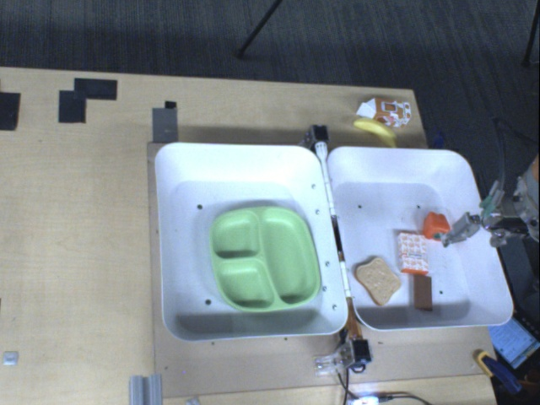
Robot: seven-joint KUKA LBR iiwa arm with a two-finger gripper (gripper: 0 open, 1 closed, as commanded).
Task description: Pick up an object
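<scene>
My end effector (483,223) sits at the right side of the right bin (396,171), over its rim/right wall, reaching in from the right. Fingers are small & blurred here, so I can't tell how far apart they are, and I can't see anything between them. One metal tip points left toward the orange piece (435,223), close beside it but contact unclear.

Stuff in the right bin, all in its lower middle:
- orange piece, near the right wall, just above & right of the packet
- red-and-white patterned packet (413,252), lying flat, long side running top to bottom
- brown bar (423,292), just below the packet, near the front wall
- slice of bread (378,280), left of the packet & bar, lying flat, apart from both

Left bin (181,226) holds a green divided plate (263,258) w/ three compartments, roughly centred.

On the bench (76,251) behind the right bin: a yellow banana-like item (375,127) w/ a small white-and-orange pack (386,110) touching it.
</scene>
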